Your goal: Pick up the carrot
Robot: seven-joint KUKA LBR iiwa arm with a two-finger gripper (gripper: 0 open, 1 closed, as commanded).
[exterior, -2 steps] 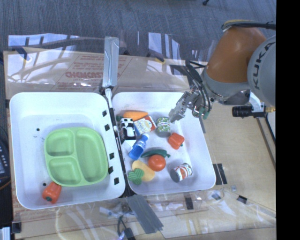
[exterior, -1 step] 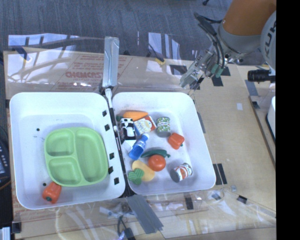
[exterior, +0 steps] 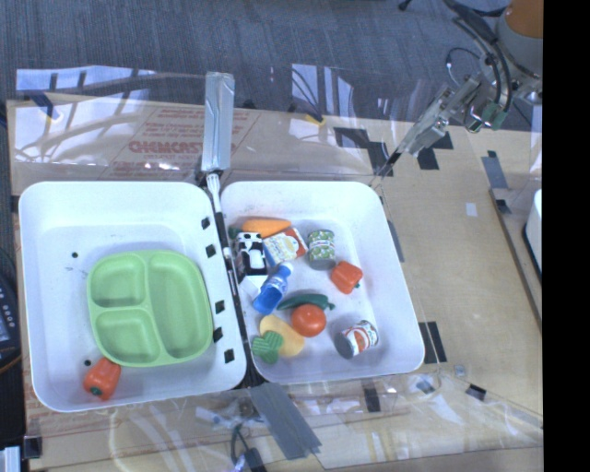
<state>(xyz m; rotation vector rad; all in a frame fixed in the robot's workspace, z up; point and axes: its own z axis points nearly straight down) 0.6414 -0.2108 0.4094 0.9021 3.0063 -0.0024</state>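
Gripper point(exterior: 394, 159) positioned at 1 o'clock from the right bin point(exterior: 398, 304), poised over that bin's far right corner, clear of every item inside. Opening between the jaws: could not be told at this angle and size. Nothing seen clamped at the tip. Wrist and grey arm point(exterior: 479, 88) extended away toward 1 o'clock, with cable loops around the wrist and the orange band point(exterior: 524, 17) at the frame's top right.

Carrot point(exterior: 265, 225) located in the right bin, at 12 o'clock within the cluster of items, laid roughly level along the far wall. Well apart from the gripper, at about 8 o'clock from the tip.

Placed just beside the carrot at 5 o'clock: white and orange packet point(exterior: 284, 246). At 7 o'clock from the carrot: black and white item point(exterior: 247, 247). At 4 o'clock: green can point(exterior: 321, 247), then red pepper point(exterior: 346, 276). At 6 o'clock: blue bottle point(exterior: 273, 288), tilted. Nearer the front wall: tomato point(exterior: 309, 320), touching a dark green vegetable point(exterior: 306, 300); yellow item point(exterior: 284, 336); tipped can point(exterior: 357, 337).

Left bin point(exterior: 41, 230) set against the right bin at 9 o'clock, loaded with a green divided plate point(exterior: 147, 307) and an orange-red pepper point(exterior: 101, 378) at 7 o'clock from the plate.
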